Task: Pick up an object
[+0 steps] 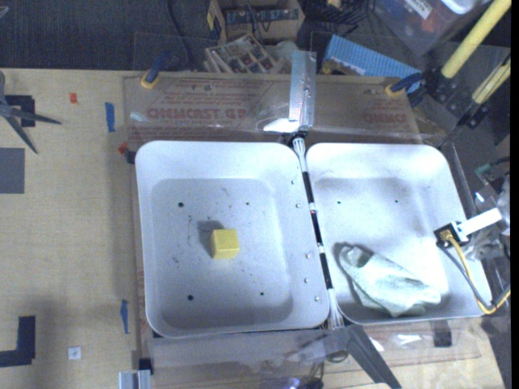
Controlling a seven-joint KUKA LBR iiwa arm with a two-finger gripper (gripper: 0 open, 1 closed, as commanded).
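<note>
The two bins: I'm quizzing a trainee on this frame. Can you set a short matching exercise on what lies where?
Things:
1. yellow block
2. crumpled pale cloth
3. blue clamp

Places:
A. front of the right bin
B. behind the bins, on the clear sheet's edge
C. middle of the left bin

Pairs: 1-C, 2-A, 3-B.

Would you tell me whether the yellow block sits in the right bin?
No, the yellow block lies in the left bin, apart from the crumpled cloth.
</note>
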